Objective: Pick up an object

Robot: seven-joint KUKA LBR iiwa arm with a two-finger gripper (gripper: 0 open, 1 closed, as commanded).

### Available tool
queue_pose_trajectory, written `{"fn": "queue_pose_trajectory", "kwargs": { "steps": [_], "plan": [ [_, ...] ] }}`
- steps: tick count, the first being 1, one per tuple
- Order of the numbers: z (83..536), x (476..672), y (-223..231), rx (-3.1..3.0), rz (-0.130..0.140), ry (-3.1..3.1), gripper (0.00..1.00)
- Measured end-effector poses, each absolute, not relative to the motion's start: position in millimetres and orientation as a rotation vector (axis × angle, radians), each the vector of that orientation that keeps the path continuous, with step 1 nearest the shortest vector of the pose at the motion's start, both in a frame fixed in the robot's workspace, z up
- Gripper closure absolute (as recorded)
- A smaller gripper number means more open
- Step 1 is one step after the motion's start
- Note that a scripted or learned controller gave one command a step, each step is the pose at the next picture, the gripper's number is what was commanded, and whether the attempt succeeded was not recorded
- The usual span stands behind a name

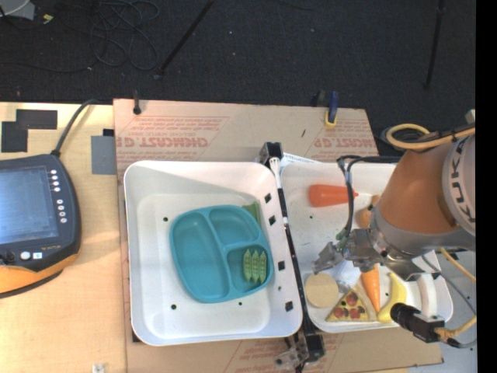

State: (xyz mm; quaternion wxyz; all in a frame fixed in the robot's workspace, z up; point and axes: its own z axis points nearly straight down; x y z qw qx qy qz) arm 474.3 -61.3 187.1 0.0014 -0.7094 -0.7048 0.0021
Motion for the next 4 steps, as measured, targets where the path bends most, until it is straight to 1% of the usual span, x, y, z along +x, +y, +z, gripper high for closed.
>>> {"fn": "queue_pose_trajectory", "kwargs": {
  "steps": [1, 2, 3, 4],
  "plan": [
    [109, 482.3, -83, -2.236, -0.018, -2.237, 0.0],
    [165, 474.3, -13, -2.22, 0.007, -2.216, 0.0],
    [189, 508.6, -78, -2.229, 0.003, -2.218, 0.0],
    [110, 483.3, -82, -2.229, -0.011, -2.229, 0.0]
  ]
}}
